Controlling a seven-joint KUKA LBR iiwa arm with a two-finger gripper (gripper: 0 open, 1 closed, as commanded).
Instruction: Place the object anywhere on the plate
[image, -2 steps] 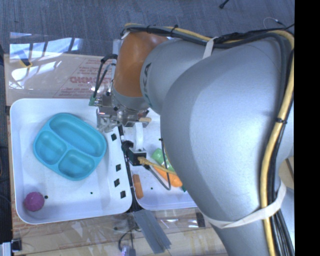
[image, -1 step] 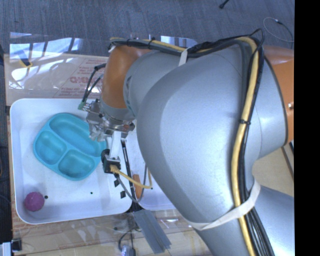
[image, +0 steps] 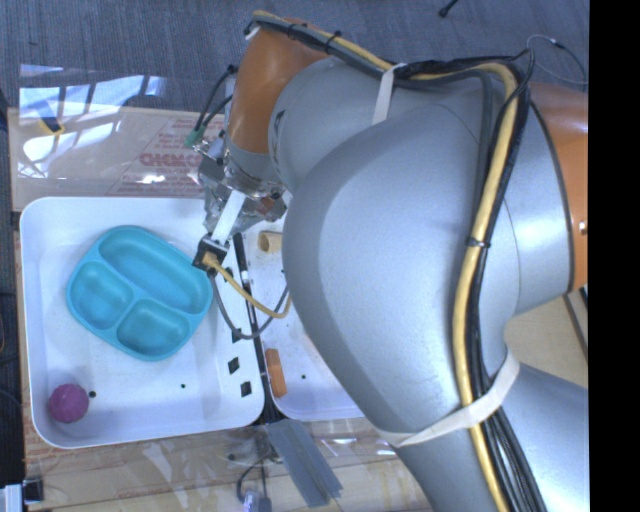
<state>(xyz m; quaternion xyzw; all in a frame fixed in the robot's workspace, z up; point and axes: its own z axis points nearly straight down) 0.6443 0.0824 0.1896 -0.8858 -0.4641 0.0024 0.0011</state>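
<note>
A light blue plate (image: 138, 290) with three compartments lies in the left bin (image: 40, 260), nothing on it. A small purple ball (image: 68, 402) rests in that bin's near left corner, well away from the plate. My gripper (image: 228, 190) hangs over the far edge where the two bins meet, just beyond the plate's right rim; the wrist hides its tips. A small tan cylinder (image: 269, 241) lies in the right bin, right of the wrist. An orange piece (image: 277, 381) lies near that bin's front left edge.
The grey arm covers most of the right bin (image: 300, 395). A clear plastic sheet (image: 90, 140) lies on the bench behind the left bin. Small black marks (image: 240, 377) sit on the ridge between the bins.
</note>
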